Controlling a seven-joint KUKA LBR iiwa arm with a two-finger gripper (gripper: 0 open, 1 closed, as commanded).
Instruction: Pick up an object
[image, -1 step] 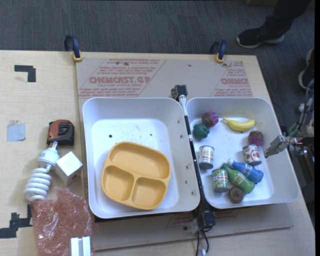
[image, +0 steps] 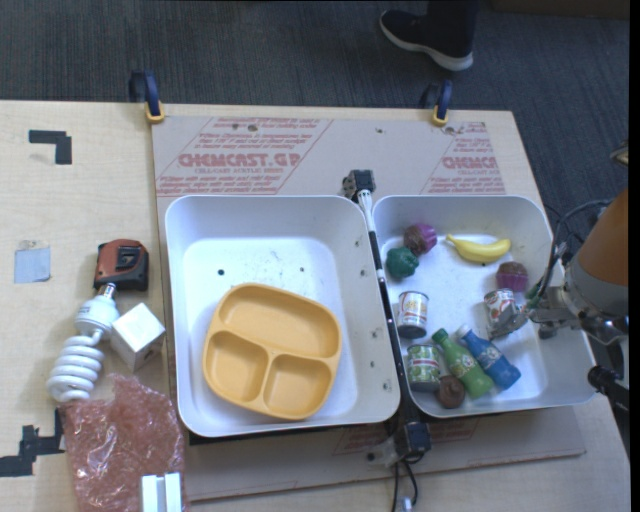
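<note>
- We see the gripper (image: 520, 318) low at the right bin's (image: 470, 208) right side, beside a crumpled silvery object (image: 499, 308); we cannot tell its state
- Nothing looks lifted: banana (image: 478, 247), cans and bottles lie in the bin, so the pick seems still ahead of us

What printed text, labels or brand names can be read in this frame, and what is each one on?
"CHEMCAST G P": red print on the brown board behind the bins; the smaller lines beneath are too blurred to read.
"CHEMCAST", cut off: same red print at the board's right corner.
Labels on the cans, the green bottle and the blue bottle: too small to read.
</note>
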